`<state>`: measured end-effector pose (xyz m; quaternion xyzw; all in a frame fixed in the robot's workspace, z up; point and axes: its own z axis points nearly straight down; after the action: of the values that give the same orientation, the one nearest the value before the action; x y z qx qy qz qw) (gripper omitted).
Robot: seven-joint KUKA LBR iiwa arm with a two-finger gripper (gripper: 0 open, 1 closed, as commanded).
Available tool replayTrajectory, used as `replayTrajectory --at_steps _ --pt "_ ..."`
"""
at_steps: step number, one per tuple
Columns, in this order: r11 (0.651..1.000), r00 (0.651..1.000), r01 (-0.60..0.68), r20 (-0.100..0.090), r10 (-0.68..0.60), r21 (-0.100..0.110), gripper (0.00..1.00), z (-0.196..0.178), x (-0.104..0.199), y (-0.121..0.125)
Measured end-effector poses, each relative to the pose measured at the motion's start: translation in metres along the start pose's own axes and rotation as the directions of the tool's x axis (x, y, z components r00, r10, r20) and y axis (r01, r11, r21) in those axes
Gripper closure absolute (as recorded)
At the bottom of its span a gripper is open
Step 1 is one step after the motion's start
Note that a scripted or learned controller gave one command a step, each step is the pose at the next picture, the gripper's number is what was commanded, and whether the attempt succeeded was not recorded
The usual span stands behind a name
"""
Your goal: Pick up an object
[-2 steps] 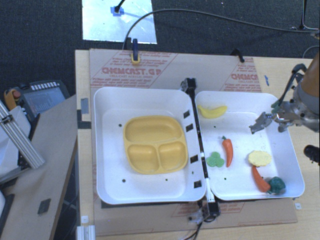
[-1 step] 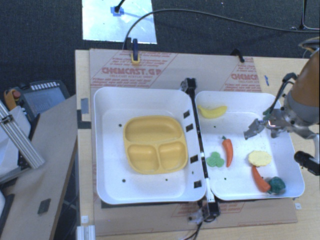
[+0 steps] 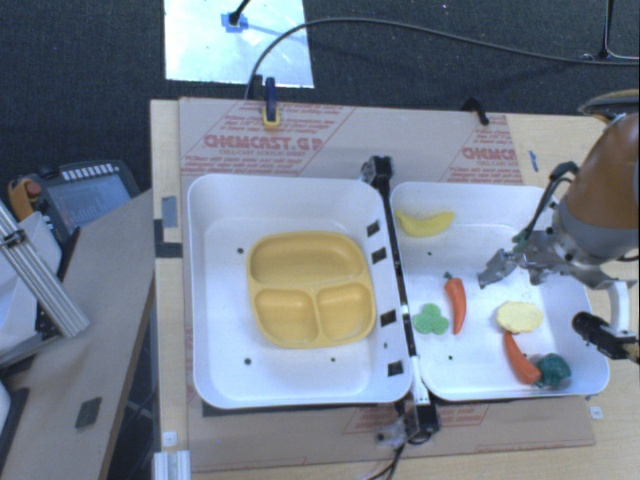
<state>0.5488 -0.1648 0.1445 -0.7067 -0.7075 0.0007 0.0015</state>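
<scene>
Clutter in the right bin is noted first: a yellow banana piece near the top left corner, a green clover-shaped piece just beside the divider, a pale yellow chip-like piece toward the right, and a teal broccoli-like piece at the lower right. An orange carrot is seen between the chip-like piece and the broccoli-like piece, its long axis slanted, one end touching the broccoli-like piece. A red-orange chili pepper lies just right of the clover piece, long axis almost upright in the view, stem end toward the top. A yellow compartment tray is held in the left bin.

The gripper is seen above the right bin, near the chili and above the chip-like piece. Nothing is seen between the fingers; whether they are spread or closed cannot be told.
</scene>
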Motion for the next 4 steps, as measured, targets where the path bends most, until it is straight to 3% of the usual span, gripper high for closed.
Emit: replayTrajectory --at_steps 1,2,4 --pt "1.0 1.0 0.0 -0.001 0.0 0.002 0.0 0.061 0.006 -0.002" --pt "1.0 1.0 0.001 0.002 -0.001 -0.006 1.0 0.047 0.005 0.0" --pt "1.0 1.0 0.003 0.004 -0.003 -0.012 1.0 -0.059 -0.001 0.011"
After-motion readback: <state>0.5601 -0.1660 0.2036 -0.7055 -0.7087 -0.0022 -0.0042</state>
